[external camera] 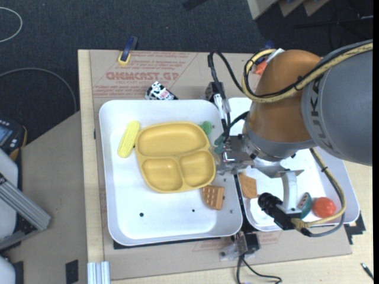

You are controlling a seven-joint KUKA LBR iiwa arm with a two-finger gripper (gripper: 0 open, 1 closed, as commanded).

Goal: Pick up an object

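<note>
Overhead slanted view of the bench. We see two shallow white bins side by side: the left bin [118, 158] and the right bin [346, 185]. In the left bin lies a yellow divided tray [174, 155] with three compartments, set slightly askew near the bin's centre. Just beside the tray's left edge lies a yellow toy corn cob [128, 138], aligned roughly along the bin's depth. A small green item [206, 126] shows at the tray's far right corner, partly hidden. A brown waffle-like piece [213, 196] rests on the bin floor near the tray's near right corner, close to the dividing wall. Across that wall, in the right bin, a second brown cracker-like piece [248, 187] lies near the first. Further right in the same bin we find an orange-red ball [324, 206] and, just beside it, a small teal and red object [304, 202]. The arm [331, 99] reaches in from the right, its orange band [284, 93] hanging over the boundary between the bins. The gripper [230, 152] sits low at the left bin's right wall, near the tray's right edge; from this angle we cannot tell how far it is parted, nor whether anything lies within it. Beyond the bins, on the cardboard sheet [145, 76], lies a black-and-white patterned item [160, 92]
</note>
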